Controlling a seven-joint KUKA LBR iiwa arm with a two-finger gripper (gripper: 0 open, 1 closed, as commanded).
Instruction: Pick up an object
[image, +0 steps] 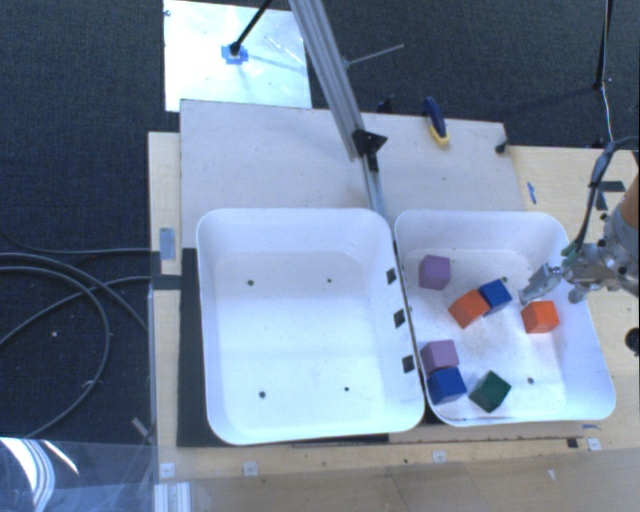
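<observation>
- Gripper (540, 287): positioned over the right side of the right bin (575, 245), reaching in from the right edge of the view. The opening width cannot be determined from this angle. No object is visible between its tips.
- Orange block (540, 316): lies on the bin floor just below the gripper tip in the view, close to it; contact cannot be confirmed.
- Blue block (495, 294): lies just left of the gripper, touching a second orange block (467, 307) at its lower left.
- Purple block (434, 271): sits apart, toward the upper left of the right bin.
- Lower group: a second purple block (439, 354) touches a second blue block (447, 384) directly below it; a dark green block (490, 391) lies near them to the right.
- Left bin (215, 300): stands beside the right bin, rims adjoining.
</observation>
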